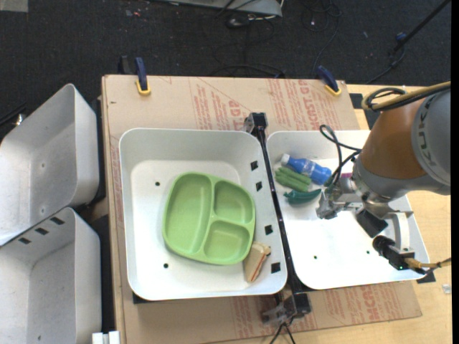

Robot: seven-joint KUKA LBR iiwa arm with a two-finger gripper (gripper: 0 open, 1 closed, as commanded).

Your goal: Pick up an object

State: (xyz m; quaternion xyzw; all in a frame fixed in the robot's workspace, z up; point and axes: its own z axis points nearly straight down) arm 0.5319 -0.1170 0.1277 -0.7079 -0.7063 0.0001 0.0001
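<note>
My gripper (327,208) hangs low over the right bin (337,264), just right of a small pile of things. That pile holds a blue and white bottle (307,167) and green pieces (295,183) lying against the bin's left wall. A dark green piece (304,196) lies right beside the gripper's tip; whether they touch is unclear. In the left bin (143,256) rests a green divided plate (209,218), with a tan wedge-shaped item (255,261) at its lower right corner.
The arm's orange band and grey wrist cover the right bin's upper right part. Two more white bins (43,192) stand off the bench at the left. Clamps hold the board at the back edge.
</note>
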